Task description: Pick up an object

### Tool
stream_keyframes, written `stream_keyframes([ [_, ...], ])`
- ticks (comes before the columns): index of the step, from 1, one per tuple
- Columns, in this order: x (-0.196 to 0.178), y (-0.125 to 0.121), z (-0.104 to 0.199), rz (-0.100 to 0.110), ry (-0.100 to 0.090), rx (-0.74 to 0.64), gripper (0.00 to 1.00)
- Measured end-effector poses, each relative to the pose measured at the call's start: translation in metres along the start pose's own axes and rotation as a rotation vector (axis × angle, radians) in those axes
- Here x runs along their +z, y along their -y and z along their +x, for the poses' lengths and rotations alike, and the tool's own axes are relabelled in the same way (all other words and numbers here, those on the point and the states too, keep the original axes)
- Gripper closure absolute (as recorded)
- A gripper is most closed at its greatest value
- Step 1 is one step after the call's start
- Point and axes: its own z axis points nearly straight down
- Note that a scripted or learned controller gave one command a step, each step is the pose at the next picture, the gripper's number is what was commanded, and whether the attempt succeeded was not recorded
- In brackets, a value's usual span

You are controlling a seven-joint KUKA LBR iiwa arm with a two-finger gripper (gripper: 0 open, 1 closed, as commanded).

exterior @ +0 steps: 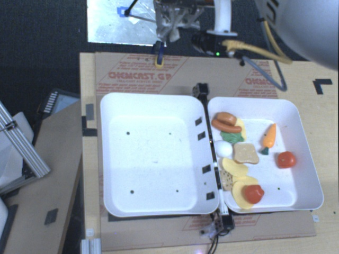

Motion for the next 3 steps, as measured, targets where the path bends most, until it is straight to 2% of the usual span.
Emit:
stream_keyframes([
  [1,0.002,0.042,-0.051,0.011,0.005,0.009,1.0],
  [2,0.002,0.061,-0.102,0.01,0.006,0.01,1.0],
  [3,0.018,0.078,-0.15,0.011,0.006,0.009,1.0],
])
